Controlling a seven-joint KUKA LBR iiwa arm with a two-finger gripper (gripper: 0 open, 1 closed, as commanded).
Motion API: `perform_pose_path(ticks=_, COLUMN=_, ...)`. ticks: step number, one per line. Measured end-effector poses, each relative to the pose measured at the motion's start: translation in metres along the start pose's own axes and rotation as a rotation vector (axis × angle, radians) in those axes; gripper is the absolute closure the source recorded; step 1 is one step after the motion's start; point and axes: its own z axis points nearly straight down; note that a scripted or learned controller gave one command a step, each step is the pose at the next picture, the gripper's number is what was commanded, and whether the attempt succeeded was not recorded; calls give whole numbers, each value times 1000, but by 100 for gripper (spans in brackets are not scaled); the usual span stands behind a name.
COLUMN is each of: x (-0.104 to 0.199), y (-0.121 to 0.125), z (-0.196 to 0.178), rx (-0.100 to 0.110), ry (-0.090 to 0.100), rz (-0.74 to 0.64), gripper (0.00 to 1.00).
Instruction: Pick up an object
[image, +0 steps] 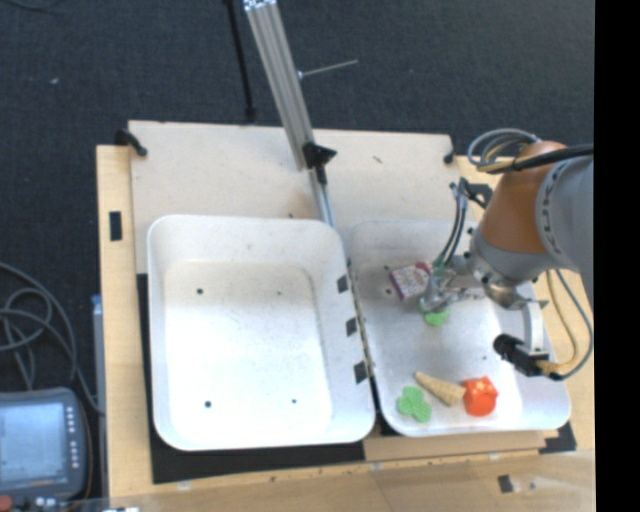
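My gripper (434, 304) reaches down into the right bin (520, 410), its tip right over a small green object (437, 318) near the bin's middle. A pink and white packet (407, 280) lies just left of the gripper. Nearer the front of this bin lie a green leafy piece (413, 404), a tan cone (440, 388) and a red-orange object (481, 396). The grey arm with its orange band (515, 215) comes in from the right.
The left bin (180, 250) stands beside the right one, with a narrow gap and black clips (352, 325) between them. A slanted metal pole (285, 85) rises from the back of the bench. Cables (565, 340) hang by the wrist.
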Motion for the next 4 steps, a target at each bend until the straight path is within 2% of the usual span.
perform_pose_path(ticks=2, x=0, y=1, z=-99, rx=2, ry=1, rz=-11, gripper=100)
perform_pose_path(ticks=4, x=100, y=-8, z=-110, rx=8, ry=6, rz=-16, gripper=100)
